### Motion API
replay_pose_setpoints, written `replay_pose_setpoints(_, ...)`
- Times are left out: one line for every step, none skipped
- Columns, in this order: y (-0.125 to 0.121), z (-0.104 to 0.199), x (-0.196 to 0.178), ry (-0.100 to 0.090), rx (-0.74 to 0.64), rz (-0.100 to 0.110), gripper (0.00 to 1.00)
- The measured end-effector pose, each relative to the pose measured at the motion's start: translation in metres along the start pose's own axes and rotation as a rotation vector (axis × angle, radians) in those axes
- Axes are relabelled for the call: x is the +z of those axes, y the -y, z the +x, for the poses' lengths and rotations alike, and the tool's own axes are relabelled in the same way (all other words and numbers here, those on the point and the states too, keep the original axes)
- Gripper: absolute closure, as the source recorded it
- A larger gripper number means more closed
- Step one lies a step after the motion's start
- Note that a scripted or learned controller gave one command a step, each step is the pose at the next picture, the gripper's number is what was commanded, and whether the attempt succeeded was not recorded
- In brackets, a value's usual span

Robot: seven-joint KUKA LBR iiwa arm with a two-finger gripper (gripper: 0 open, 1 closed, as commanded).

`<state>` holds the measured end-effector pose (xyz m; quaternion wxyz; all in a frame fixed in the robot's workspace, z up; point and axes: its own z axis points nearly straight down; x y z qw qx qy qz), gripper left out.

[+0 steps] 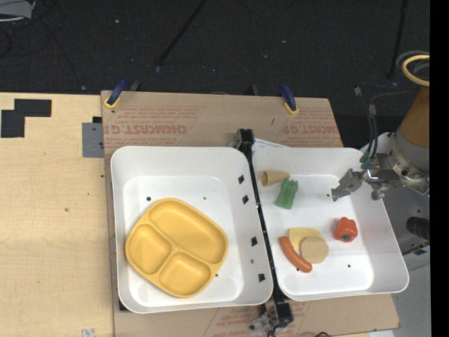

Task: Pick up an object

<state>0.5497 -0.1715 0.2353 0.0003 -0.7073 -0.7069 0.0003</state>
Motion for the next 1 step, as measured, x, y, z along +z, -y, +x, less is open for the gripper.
replay_pose_setpoints(0.0191, 0.0226, -0.0046, -0.001, -0.002, -0.001, 0.00)
